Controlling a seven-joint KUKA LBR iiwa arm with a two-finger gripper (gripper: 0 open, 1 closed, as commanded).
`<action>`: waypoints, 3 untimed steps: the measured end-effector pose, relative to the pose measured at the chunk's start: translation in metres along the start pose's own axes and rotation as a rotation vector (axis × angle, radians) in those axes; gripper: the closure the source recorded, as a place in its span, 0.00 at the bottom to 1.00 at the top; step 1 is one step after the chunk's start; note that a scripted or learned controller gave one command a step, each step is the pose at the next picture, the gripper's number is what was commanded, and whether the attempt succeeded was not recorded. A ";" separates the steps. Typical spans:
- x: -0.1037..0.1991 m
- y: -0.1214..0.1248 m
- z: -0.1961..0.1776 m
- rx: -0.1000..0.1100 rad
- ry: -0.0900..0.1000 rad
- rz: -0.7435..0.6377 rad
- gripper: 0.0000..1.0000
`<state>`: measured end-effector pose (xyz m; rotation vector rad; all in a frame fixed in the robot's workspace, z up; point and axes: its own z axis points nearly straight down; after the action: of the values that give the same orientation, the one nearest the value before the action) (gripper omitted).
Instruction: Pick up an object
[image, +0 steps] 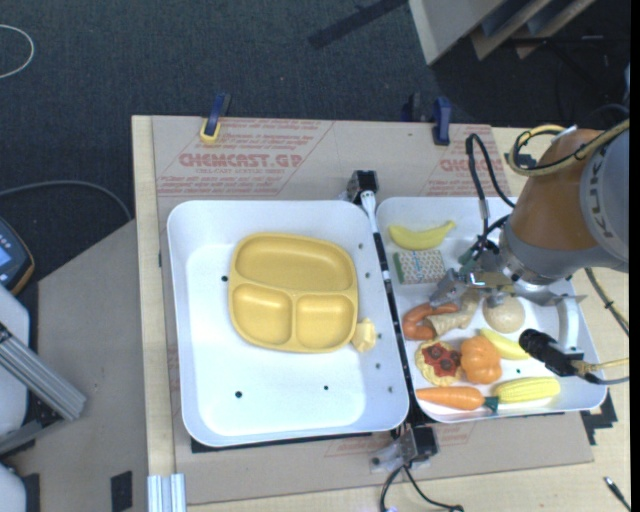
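The right bin (590, 395) holds a heap of toy food: a yellow banana (420, 236) at the back, a green-and-white block (418, 265), a reddish shrimp-like piece (428, 320), a pizza slice (437, 358), an orange pepper (480, 360), a carrot (452, 398), a corn cob (527, 390) and a pale round piece (503, 315). My gripper (462, 286) hangs low over the middle of this bin, just above the reddish piece and right of the green-and-white block. Nothing can be made out in its grasp.
The left bin (200, 330) carries a yellow divided plate (293, 292), with a small pale yellow piece (364, 335) by its right edge. The arm's grey and orange body (560, 215) covers the right bin's back right. Cables run along the bin's right side.
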<state>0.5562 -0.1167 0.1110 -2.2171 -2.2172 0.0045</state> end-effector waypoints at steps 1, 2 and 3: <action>0.002 0.005 0.021 -0.016 0.002 0.000 0.00; 0.002 0.007 0.009 -0.025 -0.001 0.000 1.00; -0.002 -0.002 -0.047 -0.009 -0.003 0.000 1.00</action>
<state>0.5542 -0.1183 0.1577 -2.2232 -2.2231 -0.0011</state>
